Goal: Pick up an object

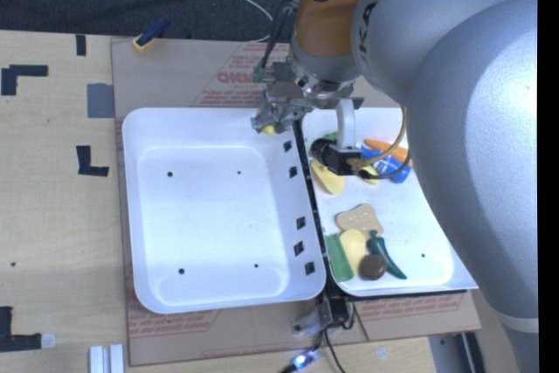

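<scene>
Pinching yellow piece (272, 127) between fingers (262, 121)

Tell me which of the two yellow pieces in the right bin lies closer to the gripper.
The pale yellow banana-shaped piece by the divider, just below the gripper. The other, a yellow rounded block, sits lower, beside the green stick.

Two bins sit side by side on the surface (52, 214), the left bin (210, 214) and the right bin (419, 214) touching along their inner walls. The things lie in the right bin: a cluster of toys (362, 160) at its far end near the dividing wall, and nearer the front a flat piece (358, 217) with a rounded lump (351, 247) just before it, a stick (336, 256) on the lump's left and a ball (373, 268) on its right. The gripper (272, 122) hangs over the far right corner of the left bin, close to the dividing wall, and a clip (150, 33) lies on the surface well behind the left bin
</scene>
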You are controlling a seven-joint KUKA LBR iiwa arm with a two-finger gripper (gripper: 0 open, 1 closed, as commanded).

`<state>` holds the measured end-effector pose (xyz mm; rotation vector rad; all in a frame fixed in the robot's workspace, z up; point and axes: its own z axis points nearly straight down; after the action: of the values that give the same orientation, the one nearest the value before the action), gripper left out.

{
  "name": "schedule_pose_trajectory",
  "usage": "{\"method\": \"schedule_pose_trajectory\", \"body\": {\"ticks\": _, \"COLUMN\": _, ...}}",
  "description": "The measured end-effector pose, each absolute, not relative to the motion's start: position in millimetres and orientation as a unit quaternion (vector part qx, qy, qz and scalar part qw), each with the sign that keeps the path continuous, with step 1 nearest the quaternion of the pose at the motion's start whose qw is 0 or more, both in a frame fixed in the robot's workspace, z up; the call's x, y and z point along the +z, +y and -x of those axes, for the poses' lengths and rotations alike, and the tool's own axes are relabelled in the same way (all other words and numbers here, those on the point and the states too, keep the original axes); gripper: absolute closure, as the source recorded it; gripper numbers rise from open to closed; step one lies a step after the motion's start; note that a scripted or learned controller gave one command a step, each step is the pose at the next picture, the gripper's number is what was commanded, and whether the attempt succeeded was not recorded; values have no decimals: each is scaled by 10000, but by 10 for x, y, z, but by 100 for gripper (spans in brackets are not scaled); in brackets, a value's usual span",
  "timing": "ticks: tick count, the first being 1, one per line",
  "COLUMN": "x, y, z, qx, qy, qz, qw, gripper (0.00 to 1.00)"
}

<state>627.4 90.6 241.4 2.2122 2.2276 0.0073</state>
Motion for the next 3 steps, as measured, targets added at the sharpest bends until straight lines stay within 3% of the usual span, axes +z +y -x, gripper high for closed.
{"method": "schedule_pose_trajectory", "body": {"ticks": 1, "x": 2661, "y": 1378, "z": -5685, "qx": 1, "qy": 7099, "qz": -7043, "qw": -18, "gripper": 100}}
{"method": "schedule_pose_trajectory", "body": {"ticks": 2, "x": 2678, "y": 1892, "z": -5287, "qx": -13, "qy": 7100, "qz": -7042, "qw": -20, "gripper": 100}}
{"method": "schedule_pose_trajectory", "body": {"ticks": 3, "x": 3086, "y": 2374, "z": -5023, "qx": 10, "qy": 7103, "qz": -7039, "qw": -9, "gripper": 100}}
